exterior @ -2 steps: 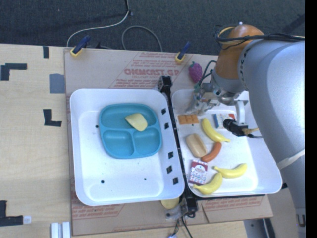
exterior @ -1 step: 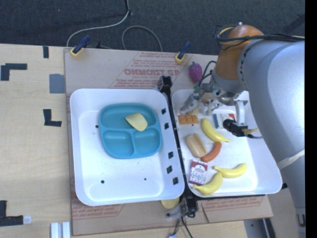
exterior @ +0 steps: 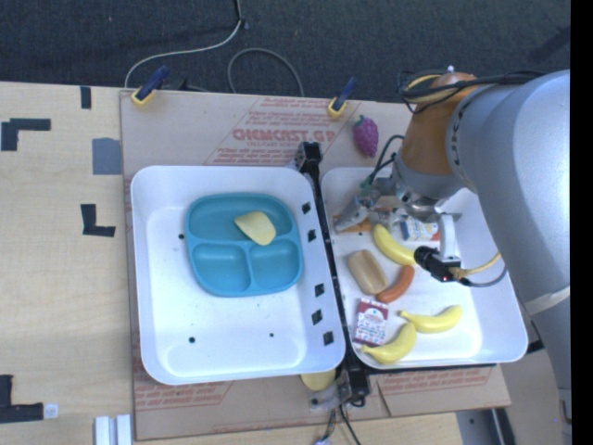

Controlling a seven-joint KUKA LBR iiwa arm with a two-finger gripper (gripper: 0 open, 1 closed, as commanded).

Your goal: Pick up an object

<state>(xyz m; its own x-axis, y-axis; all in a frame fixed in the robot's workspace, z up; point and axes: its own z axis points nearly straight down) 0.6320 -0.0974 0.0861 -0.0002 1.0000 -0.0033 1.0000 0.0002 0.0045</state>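
We've got the big grey arm [exterior: 519, 184] coming in from the right and covering a good chunk of the right bin [exterior: 496, 341], with its orange band [exterior: 428, 142] sitting over the bin's back edge. Under everything is the worktop [exterior: 56, 276], with a brown cardboard sheet [exterior: 269, 133] on it carrying both white bins side by side. The left bin [exterior: 167, 341] holds a blue divided plate [exterior: 243, 247], and a yellow chip-shaped piece [exterior: 256, 227] lies in the plate's top section. Over in the right bin the tool [exterior: 371, 207] is down low near the back left corner, just above a banana [exterior: 394, 247], and honestly we can't tell whether it's open or closed from this angle, since it's a jumble of metal and wires there. The pickable stuff is all in that right bin: the banana near the tool, a tan bread roll [exterior: 367, 271] just below it, an orange-red sausage [exterior: 397, 286] beside the roll, a small red carton [exterior: 371, 322] toward the front, and two more bananas, one at the front edge [exterior: 393, 345] and one a bit to the right [exterior: 434, 320]. A purple bunch of grapes [exterior: 366, 135] sits outside the bins on the cardboard, behind the right bin.
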